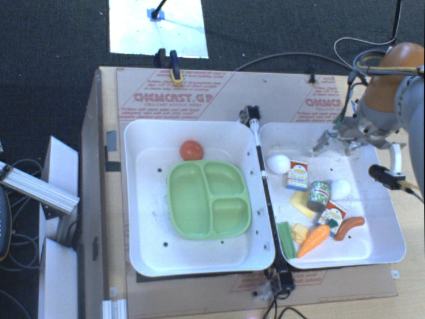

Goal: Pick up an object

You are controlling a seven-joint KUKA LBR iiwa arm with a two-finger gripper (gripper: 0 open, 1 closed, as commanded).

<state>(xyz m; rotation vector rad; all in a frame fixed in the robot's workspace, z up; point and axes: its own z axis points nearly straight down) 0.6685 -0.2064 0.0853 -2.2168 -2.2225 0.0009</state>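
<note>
Approach step: gripper [337, 138] poised over right bin [388, 244] rear, nothing gripped; jaws state indiscernible. Descent onto egg [278, 163] needed.

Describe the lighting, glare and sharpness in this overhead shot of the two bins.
Camera view: even, soft light with faint shadows; the white sheet on the dark floor glares and is washed out; the white bin walls run bright, with little surface detail; the green tray and carrot read clearly; the end effector looks soft and slightly blurred; small package labels are too coarse to read.
</note>
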